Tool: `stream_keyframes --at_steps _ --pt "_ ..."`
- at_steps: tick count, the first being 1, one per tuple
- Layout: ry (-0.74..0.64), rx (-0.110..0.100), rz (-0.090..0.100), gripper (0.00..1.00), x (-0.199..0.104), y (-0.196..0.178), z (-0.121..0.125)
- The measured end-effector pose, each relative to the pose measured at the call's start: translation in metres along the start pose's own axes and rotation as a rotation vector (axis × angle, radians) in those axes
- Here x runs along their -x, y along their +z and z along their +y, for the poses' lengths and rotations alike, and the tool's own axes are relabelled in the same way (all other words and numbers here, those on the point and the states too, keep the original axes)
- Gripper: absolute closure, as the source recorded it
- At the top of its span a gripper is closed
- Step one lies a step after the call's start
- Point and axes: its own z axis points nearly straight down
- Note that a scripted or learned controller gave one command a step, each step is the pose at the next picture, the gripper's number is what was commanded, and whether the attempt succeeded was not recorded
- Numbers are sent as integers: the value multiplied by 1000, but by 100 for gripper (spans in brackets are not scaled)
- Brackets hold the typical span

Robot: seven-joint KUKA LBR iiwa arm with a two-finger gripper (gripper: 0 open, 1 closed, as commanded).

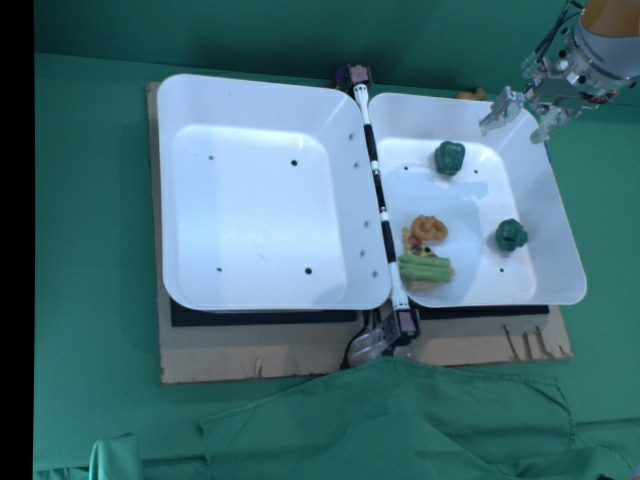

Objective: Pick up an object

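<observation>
Hovering above the far right corner of the right bin (560,268), the gripper (522,115) had its two fingers spread wide with nothing between them, so by my reading the pick had not yet begun: no object was lifted, and the approach, descent, closing and lift all remained.

The candidates lay in the right bin. A dark green pepper-like piece (449,157) sat nearest the gripper, toward the far side. A second green piece (511,234) lay near the right wall. An orange ring-shaped item (429,228) and a green and yellow cluster (425,267) rested close together beside the divider between the bins. The left bin (200,108) showed only small dark specks.

Both bins sat on a cardboard sheet (250,368) over a worktop (90,268) draped in green cloth, which bunched into folds at the near edge. A small orange object (470,94) lay just beyond the right bin's far rim.
</observation>
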Motion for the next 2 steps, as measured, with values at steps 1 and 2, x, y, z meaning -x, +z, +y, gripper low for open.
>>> stream_keyframes --at_steps 1,2 --pt "0 0 0 0 0 0 0" --pt "0 -6 1 0 -7 55 4"
